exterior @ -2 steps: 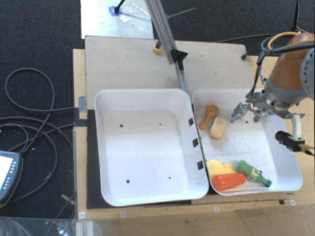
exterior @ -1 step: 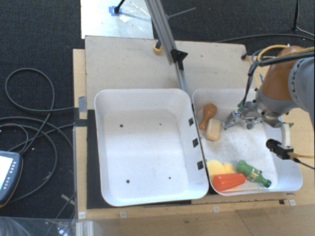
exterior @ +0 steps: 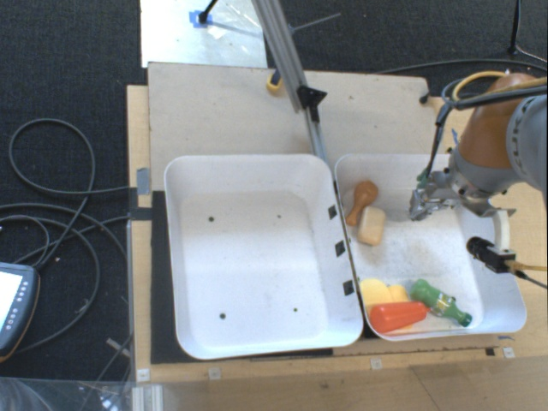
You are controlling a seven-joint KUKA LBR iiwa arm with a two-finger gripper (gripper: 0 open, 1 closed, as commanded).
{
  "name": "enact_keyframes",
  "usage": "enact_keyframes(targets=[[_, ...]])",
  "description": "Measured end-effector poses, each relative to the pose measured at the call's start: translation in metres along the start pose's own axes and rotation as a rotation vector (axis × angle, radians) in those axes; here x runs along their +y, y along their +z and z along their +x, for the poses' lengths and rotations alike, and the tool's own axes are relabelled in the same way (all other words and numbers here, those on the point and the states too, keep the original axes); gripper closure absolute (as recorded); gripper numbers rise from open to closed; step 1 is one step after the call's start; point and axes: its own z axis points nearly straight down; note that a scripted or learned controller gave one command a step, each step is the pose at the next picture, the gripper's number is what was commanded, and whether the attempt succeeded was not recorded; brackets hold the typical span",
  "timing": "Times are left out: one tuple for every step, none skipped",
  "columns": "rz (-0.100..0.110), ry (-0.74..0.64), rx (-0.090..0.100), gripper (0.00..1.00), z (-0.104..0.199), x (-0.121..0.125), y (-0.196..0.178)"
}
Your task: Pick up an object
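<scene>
In the right bin (exterior: 505, 311) lie several small objects. A brown pestle-shaped piece (exterior: 362, 199) leans by the left wall, with a beige block (exterior: 372, 226) just below it. Near the front are a yellow piece (exterior: 382, 293), an orange-red carrot-like piece (exterior: 397, 316) and a green bottle (exterior: 440, 302). My gripper (exterior: 420, 210) hangs over the upper middle of this bin, to the right of the beige block and apart from it. Nothing shows between its fingers.
The left bin (exterior: 184, 315) stands beside the right one, with black clips along the shared wall (exterior: 340, 248). A slanted metal pole (exterior: 282, 45) crosses the back of the bench. Cables lie on the dark floor at left.
</scene>
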Motion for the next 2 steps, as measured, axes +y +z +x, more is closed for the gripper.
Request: enact_keyframes(targets=[[-0.004, -0.001, -0.001, 1.00, -0.005, 0.008, -0.062], [-0.004, -0.003, -0.001, 1.00, -0.003, 0.003, -0.124]])
